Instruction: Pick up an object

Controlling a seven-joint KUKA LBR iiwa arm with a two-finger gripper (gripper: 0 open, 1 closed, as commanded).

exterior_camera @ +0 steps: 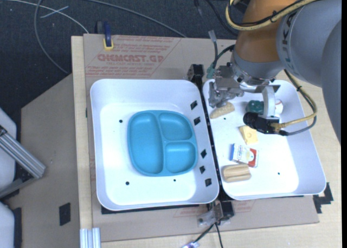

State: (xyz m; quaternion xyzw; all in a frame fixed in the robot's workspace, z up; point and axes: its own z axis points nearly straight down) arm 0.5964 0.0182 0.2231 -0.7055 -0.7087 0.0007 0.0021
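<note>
We see the metal two-finger gripper low in the right white bin, near its upper left corner — whether it is open or closed we cannot tell. Just below it lies a pale tan bread-like piece. Further out sit a yellow cheese-like wedge, a small white and red packet and a tan rounded loaf-shaped block. In the left white bin rests a blue three-compartment plastic plate.
</note>
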